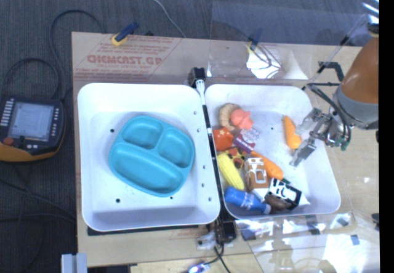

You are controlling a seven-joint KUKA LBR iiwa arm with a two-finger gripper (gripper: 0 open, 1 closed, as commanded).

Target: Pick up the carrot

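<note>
The carrot [291, 132] lies in the right bin [320, 198], in its upper right part, on the bare white floor apart from the heap of toys to its left. Its long axis runs nearly up and down the view, tilted slightly, with the narrower end toward the top edge and the thicker end toward the bottom. The gripper [306, 148] hangs just to the right of the carrot and a little below it, reaching in from the right on the grey arm [363, 90] with its orange band. Its jaws look parted, with nothing between them, and the carrot sits beside them rather than in their grasp. The rest of the right bin is crowded along its left side: a tan, ring-like pastry [228, 113] with a pink toy [241, 120] against it at the top, a red-orange piece [223, 140] below that, a yellow corn cob [229, 170] lying slantwise, an orange item [269, 166] to the right of it, a brown box-like piece [255, 174], a blue bottle [244, 199] lying on its side near the bottom wall, and a black and white object [284, 192] at the lower right of the heap. The left bin [92, 142] holds a blue divided plate [152, 154] with three compartments, set at a slant near the middle. Both bins rest side by side on the table [123, 59], and a handheld control pendant [29, 127] lies on the floor off the table's left edge.
</note>
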